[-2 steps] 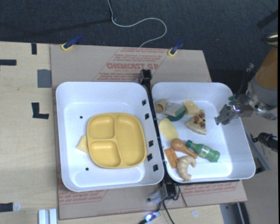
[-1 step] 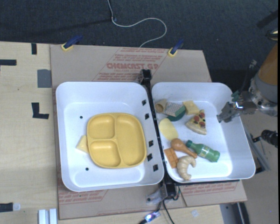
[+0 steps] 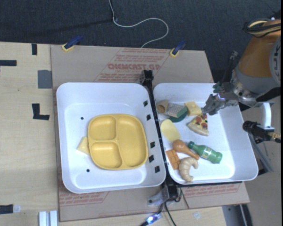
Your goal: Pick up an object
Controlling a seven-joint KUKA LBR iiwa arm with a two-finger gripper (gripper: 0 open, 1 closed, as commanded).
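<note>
Pizza slice sitting in the right bin, upper middle, just below and a touch left of the hand. Long axis running roughly sideways across the bin, tip end hard to call. Can't tell the hand's state from up here, too small and dark. Probably a short drop down-left to reach it. Green bottle and croissant lying farther off toward the front.

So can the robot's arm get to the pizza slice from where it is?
Probably yes. The end effector hangs just above the pizza slice in the right bin, and nothing lies on top of the slice.
</note>
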